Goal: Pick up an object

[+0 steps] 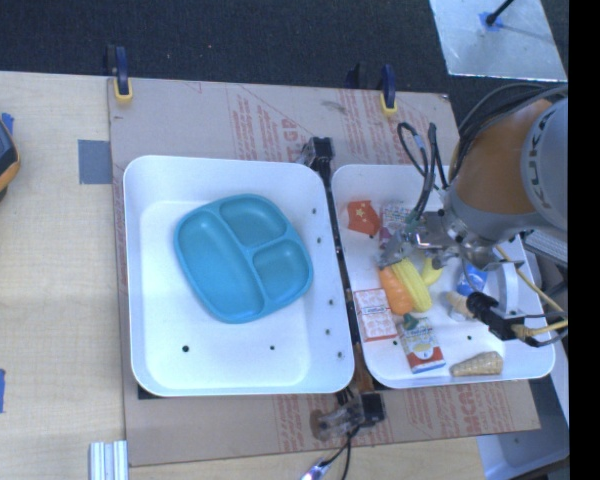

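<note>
1. Objects for picking lie in the right bin (540, 368): a red packet (363, 217) near its far left corner, an orange piece (396, 290) touching a yellow corn cob (414, 282) at mid-bin, a printed card (374, 315) along the left wall, a small carton (421, 350) and a tan wedge (477, 365) near the front edge.
2. Left bin (150, 358) contains one blue divided plate (243, 256), centred.
3. Gripper (442, 240) is above the right bin's middle, beside the corn cob; jaw state cannot be determined.
</note>
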`<move>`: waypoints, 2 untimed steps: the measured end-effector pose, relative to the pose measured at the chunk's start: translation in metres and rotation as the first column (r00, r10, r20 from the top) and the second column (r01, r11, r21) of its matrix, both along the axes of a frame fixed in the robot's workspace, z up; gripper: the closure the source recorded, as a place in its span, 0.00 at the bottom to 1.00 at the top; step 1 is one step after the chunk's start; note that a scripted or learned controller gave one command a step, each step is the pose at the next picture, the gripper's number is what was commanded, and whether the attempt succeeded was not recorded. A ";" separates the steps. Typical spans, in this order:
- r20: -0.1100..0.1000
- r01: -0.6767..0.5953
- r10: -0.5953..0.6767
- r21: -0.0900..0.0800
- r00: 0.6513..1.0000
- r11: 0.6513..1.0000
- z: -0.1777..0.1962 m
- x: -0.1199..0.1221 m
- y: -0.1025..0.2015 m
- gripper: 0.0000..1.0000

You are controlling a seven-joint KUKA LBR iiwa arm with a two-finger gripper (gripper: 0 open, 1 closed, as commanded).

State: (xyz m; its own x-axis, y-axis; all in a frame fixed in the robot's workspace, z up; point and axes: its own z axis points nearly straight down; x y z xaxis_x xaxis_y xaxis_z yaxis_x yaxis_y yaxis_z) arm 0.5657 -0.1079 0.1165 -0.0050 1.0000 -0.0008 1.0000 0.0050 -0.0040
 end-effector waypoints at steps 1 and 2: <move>-0.001 0.000 0.000 0.001 1.000 1.000 0.005 -0.062 0.016 0.00; 0.002 -0.001 0.001 0.003 1.000 1.000 -0.022 -0.057 0.014 0.00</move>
